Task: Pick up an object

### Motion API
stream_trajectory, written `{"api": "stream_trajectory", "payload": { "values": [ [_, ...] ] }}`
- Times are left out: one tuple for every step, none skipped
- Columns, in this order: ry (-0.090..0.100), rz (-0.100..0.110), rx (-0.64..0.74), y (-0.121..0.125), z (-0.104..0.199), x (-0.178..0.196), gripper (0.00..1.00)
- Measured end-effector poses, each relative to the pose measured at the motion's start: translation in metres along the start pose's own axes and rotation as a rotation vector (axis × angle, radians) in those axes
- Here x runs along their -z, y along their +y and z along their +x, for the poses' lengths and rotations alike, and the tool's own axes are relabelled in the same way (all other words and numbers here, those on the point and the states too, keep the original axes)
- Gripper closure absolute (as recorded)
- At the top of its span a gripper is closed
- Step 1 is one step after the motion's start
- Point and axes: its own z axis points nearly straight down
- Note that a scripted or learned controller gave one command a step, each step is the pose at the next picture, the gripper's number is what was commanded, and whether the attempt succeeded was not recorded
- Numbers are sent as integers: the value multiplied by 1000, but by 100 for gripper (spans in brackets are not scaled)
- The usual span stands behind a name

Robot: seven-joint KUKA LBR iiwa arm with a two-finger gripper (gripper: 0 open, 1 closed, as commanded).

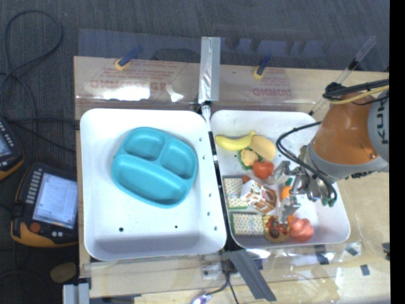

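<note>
Turquoise plastic divided plate: lay alone in the left white bin, well apart from the arm.
Right white bin: held a heap of small toy foods.
Yellow plastic banana: lay at the heap's upper left; in my judgement light, stiff and slick, best pinched across its middle.
Red round toy: sat at the heap's lower right.
Gripper: hung low over the heap; whether its jaws were spread or closed, I could not tell.
</note>
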Motion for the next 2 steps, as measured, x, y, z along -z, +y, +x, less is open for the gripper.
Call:
{"api": "stream_trajectory", "payload": {
  "values": [
    [-6, -1, -61, -51, -42, -17, 0],
    [0, 0, 98, -60, -97, -19, 0]
  ]
}}
